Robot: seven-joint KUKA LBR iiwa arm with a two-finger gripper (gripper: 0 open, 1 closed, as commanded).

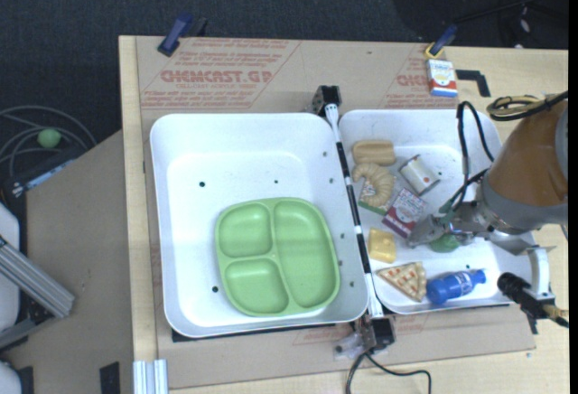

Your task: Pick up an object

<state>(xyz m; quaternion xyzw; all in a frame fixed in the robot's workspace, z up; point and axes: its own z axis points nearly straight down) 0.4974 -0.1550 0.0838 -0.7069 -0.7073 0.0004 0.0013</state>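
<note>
Hand (440, 232) low over the right bin (479, 126), at the end of the grey arm (528, 175) reaching in from the right. How wide it is set: cannot tell, too dark and small at that spot. Nothing visibly gripped.

Just beneath and touching the hand's outline, a small green object (445, 245), rounded, no clear long axis. Just left of the hand, a maroon packet (403, 213), lying flat, long axis slanting from upper right to lower left, lower end close to a yellow block (382, 247).

Toward the near wall of the same bin, a blue bottle (453, 286) on its side, long axis nearly left to right, right end slightly higher in the view; which end carries the cap hard to tell. Beside its left end, a pizza slice (404, 279), flat, tip pointing left, crust toward the bottle.

Further back, a silver can (417, 173) tilted on its side, a tan bread roll (373, 151) with long axis left to right, and below that a lumpy beige piece (375, 181) against the bin's left wall.

In the left bin (181, 157), a green divided plate (275, 255), flat, three compartments up, well apart from the hand. Both bins side by side on the tabletop (226, 76), walls touching.
</note>
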